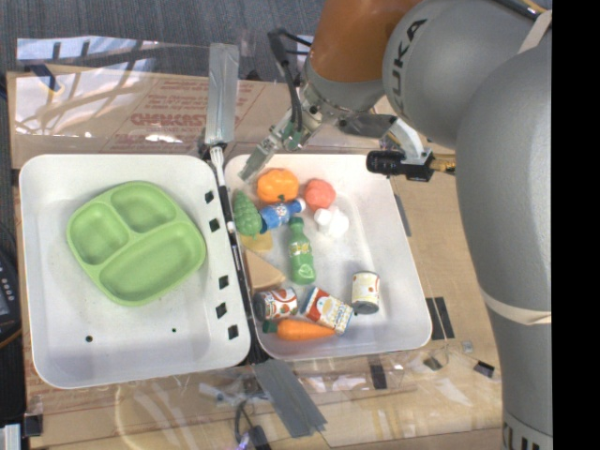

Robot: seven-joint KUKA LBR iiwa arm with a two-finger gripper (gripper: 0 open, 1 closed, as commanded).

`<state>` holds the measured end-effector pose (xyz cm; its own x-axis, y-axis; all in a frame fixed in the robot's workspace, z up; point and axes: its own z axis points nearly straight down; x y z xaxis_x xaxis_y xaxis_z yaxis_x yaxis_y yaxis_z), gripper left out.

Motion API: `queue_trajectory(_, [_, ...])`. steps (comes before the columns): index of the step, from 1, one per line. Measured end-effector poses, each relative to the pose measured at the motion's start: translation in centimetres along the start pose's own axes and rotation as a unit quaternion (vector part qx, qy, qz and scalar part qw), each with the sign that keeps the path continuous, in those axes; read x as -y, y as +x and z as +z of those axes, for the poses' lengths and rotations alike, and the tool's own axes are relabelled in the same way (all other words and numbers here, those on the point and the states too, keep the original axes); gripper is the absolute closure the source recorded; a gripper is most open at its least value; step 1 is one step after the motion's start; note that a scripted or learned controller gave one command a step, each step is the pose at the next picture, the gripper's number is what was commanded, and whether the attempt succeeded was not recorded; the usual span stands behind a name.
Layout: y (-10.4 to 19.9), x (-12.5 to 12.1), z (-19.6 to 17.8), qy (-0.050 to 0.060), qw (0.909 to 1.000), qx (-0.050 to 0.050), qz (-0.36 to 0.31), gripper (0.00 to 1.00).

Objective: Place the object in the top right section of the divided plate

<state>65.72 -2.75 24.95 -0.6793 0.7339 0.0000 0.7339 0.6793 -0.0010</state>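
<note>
A green divided plate (136,242) lies in the left bin (56,345), with two small sections at the back and one large section at the front; all three hold nothing. My gripper (266,154) hangs over the back left corner of the right bin (405,279), just above and behind an orange fruit (277,185). I see nothing held in it. Beside the orange lie a red fruit (319,193), a small white piece (330,221), a blue bottle (279,216) and a knobbly green item (247,214).
Further forward in the right bin are a green bottle (300,253), a tan wedge (263,268), a small tin (365,292), a red can (277,303), a carton (329,310) and a carrot (298,329). A black-clipped divider wall (223,251) separates the bins.
</note>
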Motion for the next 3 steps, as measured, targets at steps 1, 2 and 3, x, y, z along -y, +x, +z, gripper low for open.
queue_trajectory(1, [-6.2,8.7,-4.6,-0.001,0.9802,0.001,-0.198,0.0])
queue_trajectory(2, [-7.3,11.0,-10.8,-0.001,0.9466,0.001,-0.322,0.0])
queue_trajectory(3, [-6.7,10.7,-19.1,-0.001,0.876,0.002,-0.482,0.0])
